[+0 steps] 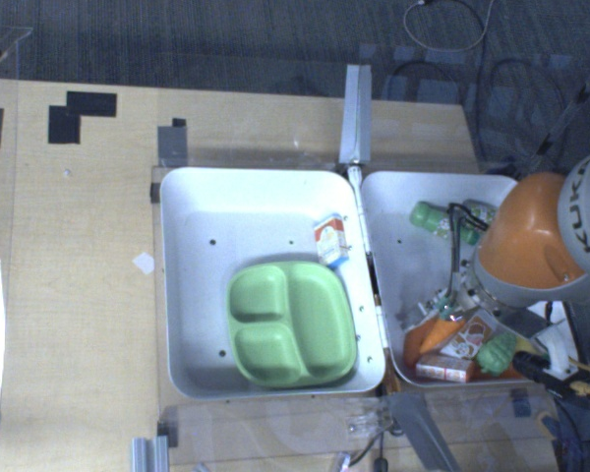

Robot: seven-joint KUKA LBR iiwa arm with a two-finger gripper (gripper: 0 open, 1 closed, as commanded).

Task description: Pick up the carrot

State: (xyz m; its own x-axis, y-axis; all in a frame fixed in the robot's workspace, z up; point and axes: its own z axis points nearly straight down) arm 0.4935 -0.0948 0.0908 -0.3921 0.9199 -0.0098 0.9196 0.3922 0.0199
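Two shallow white bins, the left bin [192, 224] and the right bin [398, 264], are shown side by side on a pale wooden bench [79, 283], viewed from above at a slant.

Nearest the viewer, a cluster of items is seen in the near part of the right bin. A red and white box [447, 369] lies along the near wall, and a lumpy green item [496, 355] lies just to its right. The carrot [431, 338] lies at a slant just behind the box and appears to touch it. A brown and white printed packet [477, 333] is seen just beside the carrot, on its right.

The tool [450, 308] is positioned close over the far end of the carrot. Contact cannot be confirmed, and whether the tool is open or closed cannot be told. The arm [531, 229], grey with an orange band, is seen entering from the right above this bin.

A green three-compartment plate [293, 323] occupies the near half of the left bin, towards its right wall. Farther back, a small red, white and blue carton [330, 241] rests against that wall.

A green bottle [433, 217] lies on its side at the far end of the right bin and is partly hidden by the arm. Beyond the bins, a metal post [356, 116] stands in line with the gap between them, and black marks [79, 114] are visible on the far left of the bench.
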